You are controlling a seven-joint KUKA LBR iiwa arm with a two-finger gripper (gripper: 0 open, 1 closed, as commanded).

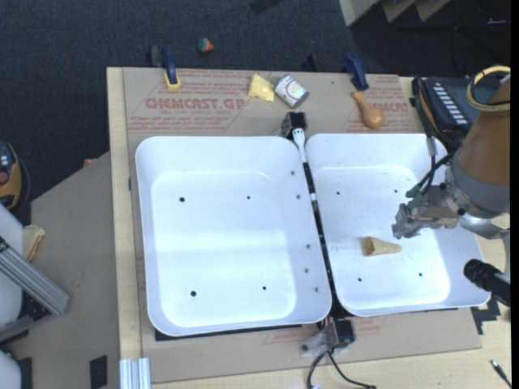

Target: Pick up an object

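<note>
Nearest me I see the left bin [227, 233] and, touching its right side, the right bin [381, 217] on the worktop [243, 96]. A small tan wedge [379, 246] lies in the right bin. The gripper [409, 224] hangs just right of the wedge and above it; I cannot tell how its jaws stand.

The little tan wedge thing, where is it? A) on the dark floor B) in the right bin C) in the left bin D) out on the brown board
B: the tan wedge lies on the floor of the right bin, just left of the gripper.
</note>
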